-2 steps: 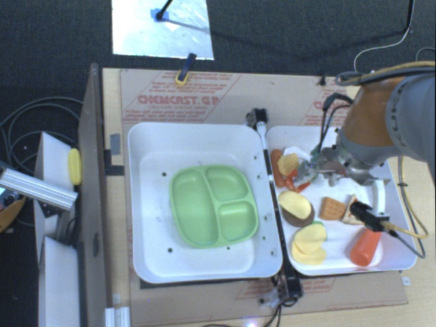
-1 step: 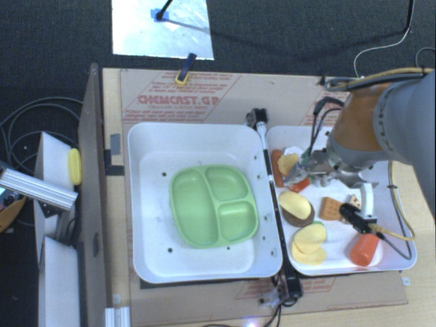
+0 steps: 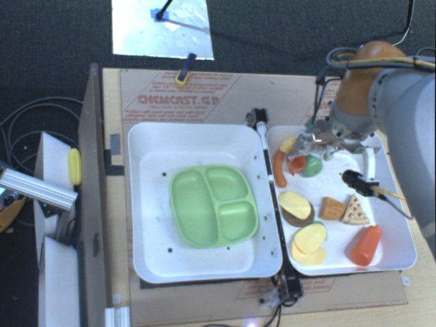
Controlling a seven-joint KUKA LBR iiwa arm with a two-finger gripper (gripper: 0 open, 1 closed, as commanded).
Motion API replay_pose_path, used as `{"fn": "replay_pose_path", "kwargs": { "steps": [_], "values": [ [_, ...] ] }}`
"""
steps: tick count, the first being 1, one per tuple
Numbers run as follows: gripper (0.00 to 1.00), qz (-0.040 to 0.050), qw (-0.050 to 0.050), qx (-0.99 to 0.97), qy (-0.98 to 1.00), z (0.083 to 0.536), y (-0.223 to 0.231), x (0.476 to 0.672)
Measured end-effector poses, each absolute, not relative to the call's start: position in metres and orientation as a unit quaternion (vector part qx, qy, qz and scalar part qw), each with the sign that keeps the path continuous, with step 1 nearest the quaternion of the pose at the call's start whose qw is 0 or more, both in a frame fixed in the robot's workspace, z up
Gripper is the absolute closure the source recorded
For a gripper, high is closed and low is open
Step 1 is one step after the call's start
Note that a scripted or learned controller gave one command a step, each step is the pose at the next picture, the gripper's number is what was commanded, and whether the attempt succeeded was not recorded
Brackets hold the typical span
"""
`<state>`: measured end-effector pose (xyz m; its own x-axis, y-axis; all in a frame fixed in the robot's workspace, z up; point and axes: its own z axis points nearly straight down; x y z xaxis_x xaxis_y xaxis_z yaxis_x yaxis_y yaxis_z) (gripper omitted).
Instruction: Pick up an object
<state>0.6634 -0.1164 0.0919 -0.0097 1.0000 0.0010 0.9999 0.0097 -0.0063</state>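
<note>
Two bins (image 3: 146,182): green tray (image 3: 212,204), perhaps toy food (image 3: 310,240).

Pale green divided tray (image 3: 212,206) in a white bin (image 3: 146,182), orange carrot (image 3: 365,244), yellow potato slices (image 3: 308,240), tan cracker (image 3: 332,208), red-speckled pizza wedge (image 3: 355,212), grey arm (image 3: 402,107) with orange band (image 3: 360,80)

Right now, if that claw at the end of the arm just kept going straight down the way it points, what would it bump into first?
Probably the green round toy with the red piece beside it: the gripper hangs right above them in the right bin. Depth is hard to judge from one slanted view, so it could land on either.
</note>
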Motion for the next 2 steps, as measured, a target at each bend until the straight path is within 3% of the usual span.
{"fn": "replay_pose_path", "kwargs": {
  "steps": [1, 2],
  "values": [
    [0.00, 0.0068, 0.001, -0.705, -0.709, 0.092, -0.095, 0.668],
    [0.00, -0.0032, -0.004, -0.708, -0.706, 0.089, -0.094, 0.597]
  ]
}}
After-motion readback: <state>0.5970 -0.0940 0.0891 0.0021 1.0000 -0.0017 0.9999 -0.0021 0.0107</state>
